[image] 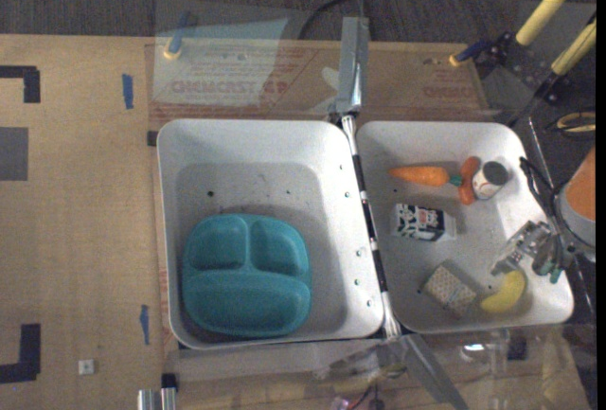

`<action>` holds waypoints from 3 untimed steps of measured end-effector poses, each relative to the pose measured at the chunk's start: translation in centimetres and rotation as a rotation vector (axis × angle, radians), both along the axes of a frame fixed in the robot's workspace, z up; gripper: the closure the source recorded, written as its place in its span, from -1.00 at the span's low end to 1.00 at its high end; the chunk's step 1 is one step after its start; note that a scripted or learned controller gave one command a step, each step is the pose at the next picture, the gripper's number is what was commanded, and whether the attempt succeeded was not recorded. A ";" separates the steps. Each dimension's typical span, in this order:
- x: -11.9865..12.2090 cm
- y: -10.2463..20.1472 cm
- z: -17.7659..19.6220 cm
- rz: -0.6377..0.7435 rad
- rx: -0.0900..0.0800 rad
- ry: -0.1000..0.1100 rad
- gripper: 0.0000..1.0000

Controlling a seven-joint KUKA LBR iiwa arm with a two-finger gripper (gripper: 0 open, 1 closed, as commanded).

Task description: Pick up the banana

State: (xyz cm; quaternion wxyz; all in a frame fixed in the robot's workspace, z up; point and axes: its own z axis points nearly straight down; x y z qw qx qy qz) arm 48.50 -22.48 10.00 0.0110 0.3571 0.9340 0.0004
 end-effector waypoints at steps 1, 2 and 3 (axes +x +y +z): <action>0.1 -0.1 1.0 -0.005 -0.001 -0.006 1.00; 2.7 1.6 -1.1 -0.310 0.007 0.009 1.00; 2.7 1.7 -1.2 -0.309 0.009 0.010 -1.00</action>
